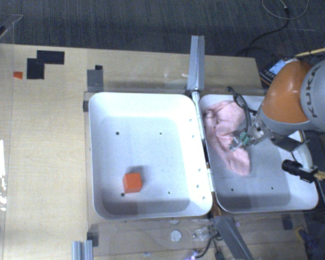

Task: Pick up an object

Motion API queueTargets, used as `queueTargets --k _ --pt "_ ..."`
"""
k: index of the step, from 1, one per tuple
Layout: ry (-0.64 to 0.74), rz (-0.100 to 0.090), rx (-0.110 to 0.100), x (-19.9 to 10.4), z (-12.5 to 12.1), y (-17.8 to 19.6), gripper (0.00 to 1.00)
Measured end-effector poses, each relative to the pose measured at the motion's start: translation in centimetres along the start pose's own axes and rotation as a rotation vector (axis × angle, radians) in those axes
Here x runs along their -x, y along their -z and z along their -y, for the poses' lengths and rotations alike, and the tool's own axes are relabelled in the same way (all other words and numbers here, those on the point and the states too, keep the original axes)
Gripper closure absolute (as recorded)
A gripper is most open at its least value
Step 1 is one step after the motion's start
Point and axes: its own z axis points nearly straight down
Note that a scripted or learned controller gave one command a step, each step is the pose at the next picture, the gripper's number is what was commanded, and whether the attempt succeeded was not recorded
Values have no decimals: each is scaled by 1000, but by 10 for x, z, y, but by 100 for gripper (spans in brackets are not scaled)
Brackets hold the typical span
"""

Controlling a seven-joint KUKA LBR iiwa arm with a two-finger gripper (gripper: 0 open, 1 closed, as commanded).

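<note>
A crumpled pink cloth (225, 133) lies in the right bin (271, 196), against its left wall and reaching from the far edge to the middle. My gripper (242, 140) is low over the cloth's right side, right at the fabric, with the grey arm and its orange band coming in from the right. An orange cube (132, 182) sits in the left bin (114, 112), near its front left part, far from the gripper.
A grey divider post (196, 64) rises between the two bins at the back. On the wooden bench at far left lie black blocks (43, 62) and a small orange piece (18, 75).
</note>
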Motion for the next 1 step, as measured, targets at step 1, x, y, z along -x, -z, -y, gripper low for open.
queueTargets --k 1 --pt "-136 -9 -18 -39 -35 81 100"
